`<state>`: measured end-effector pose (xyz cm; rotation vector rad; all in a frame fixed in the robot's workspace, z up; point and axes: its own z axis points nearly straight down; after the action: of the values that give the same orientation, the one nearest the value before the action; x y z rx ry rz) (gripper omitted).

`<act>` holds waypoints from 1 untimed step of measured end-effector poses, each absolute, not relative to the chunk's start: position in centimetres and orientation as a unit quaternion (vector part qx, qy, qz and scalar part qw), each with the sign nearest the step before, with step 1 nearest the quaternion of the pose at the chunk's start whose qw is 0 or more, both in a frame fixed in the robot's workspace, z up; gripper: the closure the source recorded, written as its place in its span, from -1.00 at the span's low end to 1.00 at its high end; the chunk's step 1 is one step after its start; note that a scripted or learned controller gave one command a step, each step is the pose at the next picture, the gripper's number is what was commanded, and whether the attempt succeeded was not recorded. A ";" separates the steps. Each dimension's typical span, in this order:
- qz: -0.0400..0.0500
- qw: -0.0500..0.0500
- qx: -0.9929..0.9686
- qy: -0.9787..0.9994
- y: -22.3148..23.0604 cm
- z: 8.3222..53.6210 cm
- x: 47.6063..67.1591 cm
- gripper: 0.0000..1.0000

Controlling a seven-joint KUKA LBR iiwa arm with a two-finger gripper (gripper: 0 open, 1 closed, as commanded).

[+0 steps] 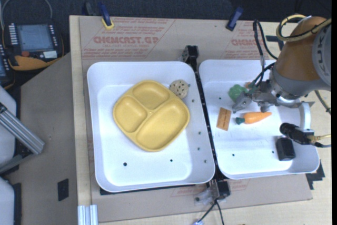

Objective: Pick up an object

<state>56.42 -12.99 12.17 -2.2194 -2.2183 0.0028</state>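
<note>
Bins sat side by side: left bin [100, 155] carried a yellow divided plate [151, 114] and cookie [179, 87], floor bare toward its near edge; right bin [253, 163] held the gripper [245, 103], finger state unreadable, over green toy [236, 92], carrot [254, 118], brown block [224, 118].

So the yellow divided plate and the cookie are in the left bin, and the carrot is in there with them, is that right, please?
Not quite: the carrot lies in the right bin, as the camera view shows. The yellow divided plate and the cookie are in the left bin.
</note>
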 end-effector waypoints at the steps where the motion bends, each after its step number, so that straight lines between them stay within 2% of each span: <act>1: -0.001 0.000 -0.707 -0.707 -13.0 8.7 56.6 -1.00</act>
<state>56.58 -12.99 8.74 -2.2218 -2.2208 -0.0030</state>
